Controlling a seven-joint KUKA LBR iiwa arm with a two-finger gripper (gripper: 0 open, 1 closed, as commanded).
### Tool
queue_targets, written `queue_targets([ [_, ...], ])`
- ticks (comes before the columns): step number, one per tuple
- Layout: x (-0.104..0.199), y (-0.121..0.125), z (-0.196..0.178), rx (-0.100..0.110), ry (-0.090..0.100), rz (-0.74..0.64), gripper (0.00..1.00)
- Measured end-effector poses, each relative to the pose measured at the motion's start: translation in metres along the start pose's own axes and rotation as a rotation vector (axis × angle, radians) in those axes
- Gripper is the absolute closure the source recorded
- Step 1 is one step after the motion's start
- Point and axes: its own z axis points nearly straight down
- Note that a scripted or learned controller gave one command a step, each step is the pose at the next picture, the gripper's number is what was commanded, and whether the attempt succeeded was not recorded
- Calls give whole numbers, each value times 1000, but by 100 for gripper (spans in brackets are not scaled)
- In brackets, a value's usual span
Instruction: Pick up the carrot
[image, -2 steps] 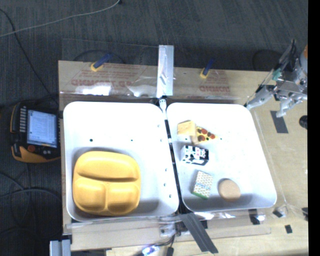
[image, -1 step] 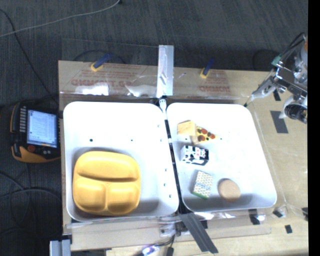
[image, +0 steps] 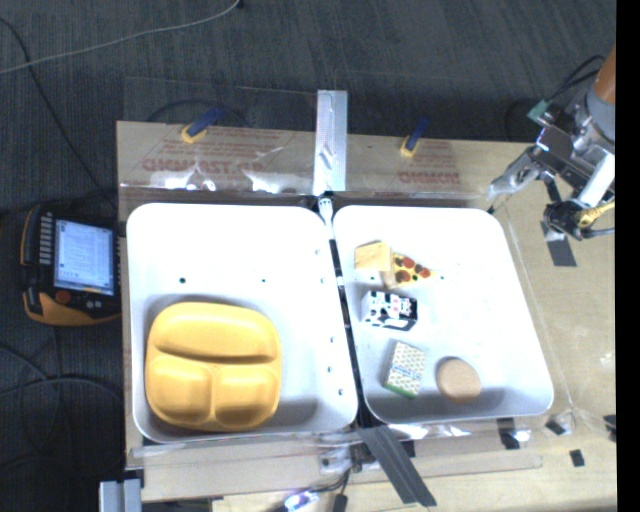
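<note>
First, bring your gripper, open or closed I cannot tell, over the right bin; verify the carrot there.

Both bins are white. The left bin carries a mustard-yellow lump at lower left, and the right bin a pale yellow block, a black-and-white printed piece, a green-and-white patterned packet and a plain tan disc. At the frame's left edge, an orange-and-black pendant shows a pale blue screen.
</note>
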Motion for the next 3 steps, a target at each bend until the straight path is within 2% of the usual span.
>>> queue_targets([
  [1,2,39,-36,-2,-1,-255,0],
  [2,11,85,-66,-2,-1,-37,0],
  [3,12,88,-76,-1,-1,414,0],
])
